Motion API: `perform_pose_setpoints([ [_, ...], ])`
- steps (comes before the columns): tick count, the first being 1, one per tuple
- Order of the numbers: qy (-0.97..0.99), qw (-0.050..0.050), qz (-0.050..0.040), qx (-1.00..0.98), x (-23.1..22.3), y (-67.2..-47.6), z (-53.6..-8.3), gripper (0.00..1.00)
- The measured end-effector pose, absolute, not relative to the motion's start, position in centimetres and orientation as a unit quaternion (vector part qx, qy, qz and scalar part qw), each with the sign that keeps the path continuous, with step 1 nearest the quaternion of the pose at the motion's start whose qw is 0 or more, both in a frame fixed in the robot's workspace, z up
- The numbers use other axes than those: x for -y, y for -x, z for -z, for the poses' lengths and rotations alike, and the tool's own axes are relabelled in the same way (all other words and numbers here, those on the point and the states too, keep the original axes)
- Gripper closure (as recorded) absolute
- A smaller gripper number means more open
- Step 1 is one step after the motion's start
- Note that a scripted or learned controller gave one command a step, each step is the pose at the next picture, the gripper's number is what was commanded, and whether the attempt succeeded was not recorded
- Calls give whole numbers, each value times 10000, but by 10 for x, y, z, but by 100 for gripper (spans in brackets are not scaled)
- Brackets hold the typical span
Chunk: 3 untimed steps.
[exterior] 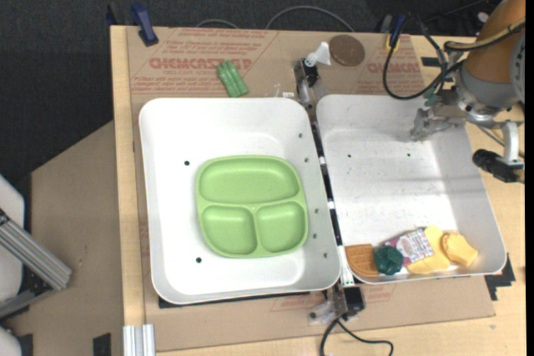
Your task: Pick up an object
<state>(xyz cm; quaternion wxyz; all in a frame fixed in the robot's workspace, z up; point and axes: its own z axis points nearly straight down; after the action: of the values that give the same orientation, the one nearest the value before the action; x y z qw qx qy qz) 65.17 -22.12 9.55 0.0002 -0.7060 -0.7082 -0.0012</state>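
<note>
Two white bins sit side by side on the tabletop (125,179); the left bin (167,146) holds one green divided tray (250,206) with three compartments; the right bin (400,179) holds a cluster at its near edge: one brown piece (359,259), one dark green item (388,261), one packet (414,245) with unreadable print, yellow pieces (446,253). The cardboard (200,62) under the bins reads "CHEMCAST" in red. The claw (432,122) hangs over the right bin's far right corner, well apart from the cluster; whether it is clenched or released I cannot tell.
</note>
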Motion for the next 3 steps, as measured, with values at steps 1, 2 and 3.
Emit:
perform_pose_setpoints([
  [1, 7059, -11, 17, 7083, 221, -652, -106, 100],
  [2, 7057, -26, 25, 7085, 221, -653, -116, 100],
  [3, 7077, 14, -9, 7065, 224, -615, -127, 100],
])
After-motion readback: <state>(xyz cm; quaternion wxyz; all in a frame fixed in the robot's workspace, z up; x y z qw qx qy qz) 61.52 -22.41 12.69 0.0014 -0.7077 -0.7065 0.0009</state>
